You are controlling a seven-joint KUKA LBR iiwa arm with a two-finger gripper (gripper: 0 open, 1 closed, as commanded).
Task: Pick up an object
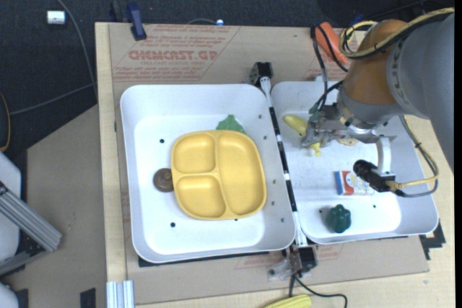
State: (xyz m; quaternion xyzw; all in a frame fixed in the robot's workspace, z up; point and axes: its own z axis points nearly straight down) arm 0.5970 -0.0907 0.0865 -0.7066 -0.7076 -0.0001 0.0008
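The hand (pixel 315 143) hovers by the yellow banana (pixel 294 124) (grip state unclear, possibly released), so descending and clenching comes next.

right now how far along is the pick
Early stage. The arm is down over the right bin, with the tool low beside the yellow banana-like piece. Nothing looks lifted: the green toy and the red-and-blue item lie on the floor. Grasp and lift remain.

A divided plate (pixel 218 175) lies in the left bin (pixel 137 155); a carton (pixel 345 182) in the right bin (pixel 404 216).
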